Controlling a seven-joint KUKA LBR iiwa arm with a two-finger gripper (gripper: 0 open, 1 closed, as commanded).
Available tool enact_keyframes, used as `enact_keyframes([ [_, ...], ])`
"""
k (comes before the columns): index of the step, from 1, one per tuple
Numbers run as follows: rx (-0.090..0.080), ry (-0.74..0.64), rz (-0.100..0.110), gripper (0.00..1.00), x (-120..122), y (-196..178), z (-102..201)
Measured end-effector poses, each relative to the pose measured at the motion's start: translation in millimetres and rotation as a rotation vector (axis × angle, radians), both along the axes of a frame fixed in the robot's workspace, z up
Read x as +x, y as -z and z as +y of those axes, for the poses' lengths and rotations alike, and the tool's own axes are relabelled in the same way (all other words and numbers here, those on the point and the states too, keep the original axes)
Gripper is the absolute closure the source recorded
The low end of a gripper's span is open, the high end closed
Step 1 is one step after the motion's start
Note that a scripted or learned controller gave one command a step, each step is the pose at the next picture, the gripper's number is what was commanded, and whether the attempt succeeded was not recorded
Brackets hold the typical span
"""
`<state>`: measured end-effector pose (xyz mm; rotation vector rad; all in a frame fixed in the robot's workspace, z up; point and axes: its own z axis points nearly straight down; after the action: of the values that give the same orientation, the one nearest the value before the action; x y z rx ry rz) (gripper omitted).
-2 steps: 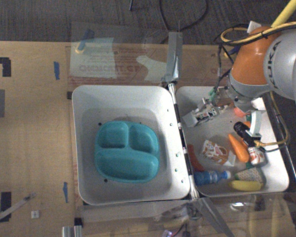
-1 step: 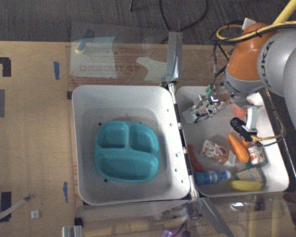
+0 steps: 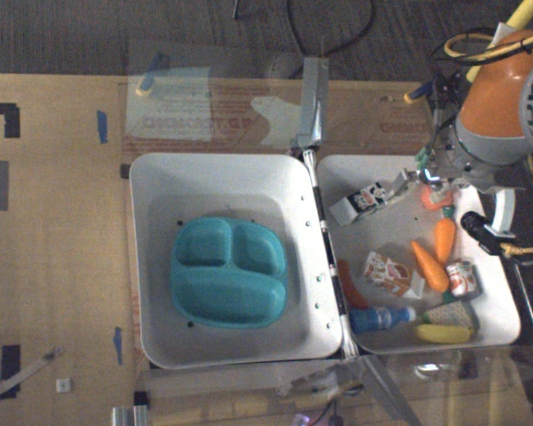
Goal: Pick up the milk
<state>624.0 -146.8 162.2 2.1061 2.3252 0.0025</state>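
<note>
**Arm hangs over right bin, milk close beside its gripper**

A grey arm (image 3: 497,105) with an orange band reaches in over the far edge of the right bin (image 3: 506,327), its gripper (image 3: 426,177) low above the bin's far wall. Whether the gripper is clenched or released cannot be told from this slanted overhead view. The milk (image 3: 362,201), a small white carton with black markings, lies on its side just to the gripper's left and slightly nearer the camera, close to it; nothing shows the carton between the fingers. Nearer the camera than the gripper sit two carrots (image 3: 437,254), side by side, with a small red-and-white can (image 3: 462,278) beside them. An orange-and-white juice box (image 3: 388,273) lies below the milk. Farther from the gripper, along the bin's near wall, rest a blue bottle (image 3: 379,318) and a banana (image 3: 444,333). Well to the gripper's left, the left bin (image 3: 151,185) holds a teal divided tray (image 3: 228,272).
</note>
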Motion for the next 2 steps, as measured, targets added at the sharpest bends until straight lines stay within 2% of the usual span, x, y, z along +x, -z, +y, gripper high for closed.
enact_keyframes([
  [1, -0.003, 0.034, -0.022, 0.0, 32.9, 44.9, 20.8],
  [2, 0.005, 0.1, -0.035, 0.0, 26.9, 50.3, 21.1],
])
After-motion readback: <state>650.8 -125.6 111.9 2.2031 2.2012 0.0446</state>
